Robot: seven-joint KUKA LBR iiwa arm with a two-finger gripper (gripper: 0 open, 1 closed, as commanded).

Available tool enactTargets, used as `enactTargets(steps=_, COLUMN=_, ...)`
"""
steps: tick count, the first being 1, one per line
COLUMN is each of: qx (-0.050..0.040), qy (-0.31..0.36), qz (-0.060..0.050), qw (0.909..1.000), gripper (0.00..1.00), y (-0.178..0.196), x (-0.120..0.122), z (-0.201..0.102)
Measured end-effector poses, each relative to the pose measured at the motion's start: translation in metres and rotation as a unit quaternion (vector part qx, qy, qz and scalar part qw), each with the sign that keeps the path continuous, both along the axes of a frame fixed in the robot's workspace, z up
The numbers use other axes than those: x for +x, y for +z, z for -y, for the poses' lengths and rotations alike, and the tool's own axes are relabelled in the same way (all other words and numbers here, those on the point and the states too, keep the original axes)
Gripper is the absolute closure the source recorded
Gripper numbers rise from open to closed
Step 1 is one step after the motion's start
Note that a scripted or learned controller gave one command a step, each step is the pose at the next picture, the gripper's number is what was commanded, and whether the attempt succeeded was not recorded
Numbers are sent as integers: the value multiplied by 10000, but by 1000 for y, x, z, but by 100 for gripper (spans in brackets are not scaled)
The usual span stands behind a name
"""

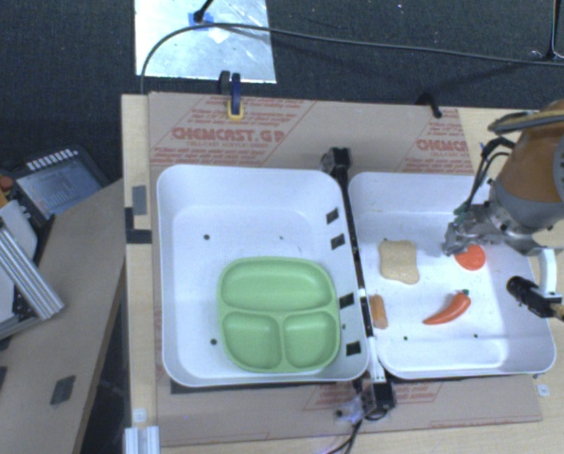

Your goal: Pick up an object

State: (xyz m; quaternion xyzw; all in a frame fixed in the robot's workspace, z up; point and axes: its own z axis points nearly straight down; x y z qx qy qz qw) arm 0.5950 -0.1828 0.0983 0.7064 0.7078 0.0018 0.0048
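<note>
The right bin (405,362) holds a pale tan slice of bread (398,260), an orange-red chili pepper (448,309), a small brown sausage-like piece (378,311) by its left wall, and a red round thing (471,258) like a tomato. My gripper (462,239) is down in the right bin, right over the red round thing and touching or nearly touching its top left. The gripper's body hides the fingertips. The arm comes in from the right edge.
The left bin (183,253) holds a green three-compartment plate (278,312) in its front half. A black divider runs between the two bins. A cardboard sheet lies under both bins, and a laptop sits on the side table at left.
</note>
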Motion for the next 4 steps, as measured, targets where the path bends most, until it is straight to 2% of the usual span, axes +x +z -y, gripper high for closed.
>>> enactTargets(steps=1, qx=13, qy=-9, qz=-17, qw=10000, gripper=100, y=58, x=-8, z=0)
enactTargets(steps=2, qx=12, qy=9, qz=-14, qw=10000, gripper=100, y=112, x=-7, z=1)
enactTargets(steps=4, qx=33, qy=40, qz=-36, qw=10000, gripper=100, y=135, x=-27, z=-106)
